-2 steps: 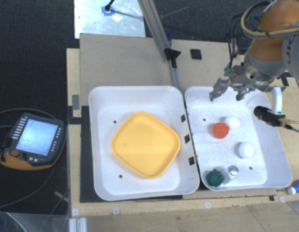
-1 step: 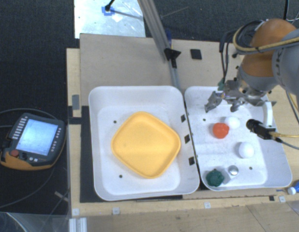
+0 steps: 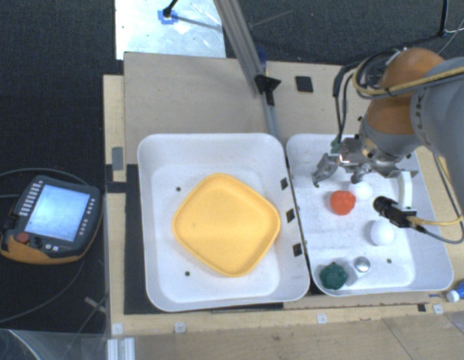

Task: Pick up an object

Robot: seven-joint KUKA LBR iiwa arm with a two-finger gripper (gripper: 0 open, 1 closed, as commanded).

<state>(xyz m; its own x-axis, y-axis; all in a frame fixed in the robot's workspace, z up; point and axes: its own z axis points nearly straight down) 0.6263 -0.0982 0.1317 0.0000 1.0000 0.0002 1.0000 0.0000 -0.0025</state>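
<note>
In the camera view, the arm [image 3: 431,100] is reaching in from the right and hanging its gripper [image 3: 341,172] over the far part of the right bin [image 3: 431,276]. The fingers are standing apart, spread to either side of a gap, with nothing between them. Just near of the gripper, the red-orange ball [image 3: 341,202] is lying on the bin floor, close to the fingers but apart from them. Being round, it is pointing no particular way and is showing no long axis, so any approach angle should serve.

Other candidates are sharing the same bin: a white ball [image 3: 381,232] to the right and nearer, a small metallic piece [image 3: 361,264] near the front rim, and a dark green object [image 3: 335,275] in the near left corner; the green one looks lumpy, and I cannot tell its axis. In the left bin [image 3: 161,276], a yellow plate [image 3: 226,223] is lying flat, turned so its corners are pointing left, right, near and far.

As a judgement, the approach step is under way, with no grasp made. The next move is calling for shifting the gripper slightly nearer to centre it over the red-orange ball, descending with the fingers straddling it, then closing gently, since a ball can roll off if it is nudged off-centre.
</note>
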